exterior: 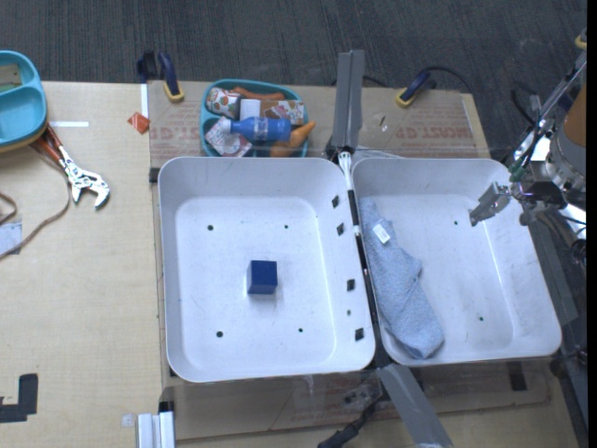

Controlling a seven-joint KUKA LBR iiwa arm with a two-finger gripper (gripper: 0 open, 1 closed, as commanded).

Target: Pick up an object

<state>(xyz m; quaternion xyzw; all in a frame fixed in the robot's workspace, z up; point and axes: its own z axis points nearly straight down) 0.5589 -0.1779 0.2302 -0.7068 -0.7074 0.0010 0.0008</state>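
Blue cube (263, 276) sits mid-left bin (187, 343); grey cloth (401, 292) in right bin (522, 339) runs eleven to five o'clock. Gripper (494, 203) hovers at three o'clock, partly cut off.

Left bin (187, 203): blue cube (263, 276), centre. Right bin (485, 278): grey cloth (401, 292) along left wall. Gripper (492, 203) above right bin's right rim.

Teal tub (208, 99) of mixed clutter sits well left of gripper (483, 209), further back. Wrench (82, 183) & pale-blue dish (35, 87) lie far left of it, on wooden bench (75, 297).
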